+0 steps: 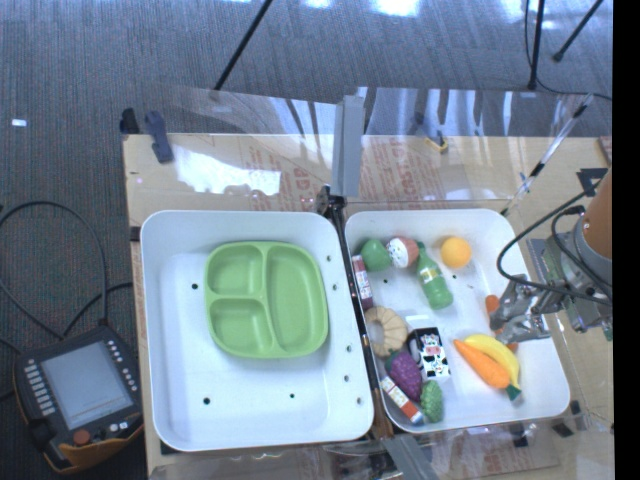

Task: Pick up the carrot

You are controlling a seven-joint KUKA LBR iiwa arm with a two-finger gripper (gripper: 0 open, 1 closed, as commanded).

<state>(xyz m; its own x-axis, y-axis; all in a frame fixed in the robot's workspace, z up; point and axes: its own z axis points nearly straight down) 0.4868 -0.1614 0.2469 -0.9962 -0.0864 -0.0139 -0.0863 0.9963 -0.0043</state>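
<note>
Nearest the camera, at the front of the right bin (545, 230), sit a green strawberry-shaped toy (431, 401), a purple bunch of grapes (405, 374) and a small red-and-white bottle (400, 398). Just beyond them stands a black-and-white milk carton (430, 353), and to its right the carrot (482, 363) lies slantwise on the bin floor, touching a yellow banana (499, 356) along its far side. The gripper (515, 313) hangs just beyond the carrot and banana, a little to their right, with its metal fingers (503, 320) pointing toward the bin's middle; nothing sits between them, and how wide they are parted cannot be told. The arm (585, 268) reaches in low from the right edge, cables looping over it. Farther back lie a round bread roll (384, 328), a green bottle (434, 282), an orange (456, 252), and a green pepper (375, 255). In the left bin (180, 408) rests a green divided plate (267, 299).
</note>
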